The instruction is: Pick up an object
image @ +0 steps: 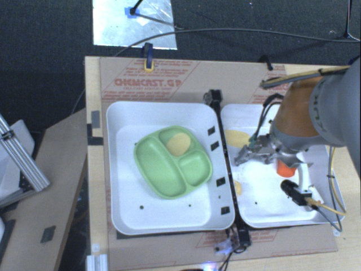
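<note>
Faintly, "CHEMCAST GP" on board (148,83)

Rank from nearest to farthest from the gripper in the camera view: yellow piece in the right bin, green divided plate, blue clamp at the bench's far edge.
From the gripper:
1. Yellow piece, right bin, just beyond the gripper.
2. Green divided plate, left bin, across the divider.
3. Blue clamp, bench's far edge, well behind the left bin.
</note>
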Motion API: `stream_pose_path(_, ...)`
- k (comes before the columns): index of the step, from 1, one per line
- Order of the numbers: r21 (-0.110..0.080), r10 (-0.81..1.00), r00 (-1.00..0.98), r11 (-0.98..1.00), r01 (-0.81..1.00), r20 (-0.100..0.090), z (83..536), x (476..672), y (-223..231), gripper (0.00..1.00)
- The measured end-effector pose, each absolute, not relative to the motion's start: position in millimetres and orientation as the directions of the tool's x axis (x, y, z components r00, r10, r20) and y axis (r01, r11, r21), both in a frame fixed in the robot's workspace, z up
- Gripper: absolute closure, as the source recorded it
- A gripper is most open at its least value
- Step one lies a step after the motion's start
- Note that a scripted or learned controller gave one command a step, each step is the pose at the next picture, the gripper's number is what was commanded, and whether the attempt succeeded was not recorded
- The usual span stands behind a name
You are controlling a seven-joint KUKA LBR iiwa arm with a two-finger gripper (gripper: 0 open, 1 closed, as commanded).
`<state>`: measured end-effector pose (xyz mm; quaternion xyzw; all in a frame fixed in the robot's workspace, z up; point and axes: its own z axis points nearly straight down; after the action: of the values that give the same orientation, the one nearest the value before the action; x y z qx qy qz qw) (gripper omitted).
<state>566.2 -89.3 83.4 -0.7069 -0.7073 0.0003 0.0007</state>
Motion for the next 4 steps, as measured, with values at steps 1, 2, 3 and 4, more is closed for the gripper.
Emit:
stream_pose_path(1, 0.002, 1.000, 0.000, 0.000, 1.000, -0.001, 95, 567.3, -90, 1.00)
stream_pose_path(2, 0.006, 1.000, 0.001, -0.001, 1.000, -0.001, 141, 571.1, -96, 1.00)
stream_pose_path(3, 0.008, 1.000, -0.004, 0.004, 1.000, -0.002, 198, 581.2, -102, 1.00)
stream_pose_path(4, 0.009, 1.000, -0.004, 0.004, 1.000, -0.002, 261, 589.8, -103, 1.00)
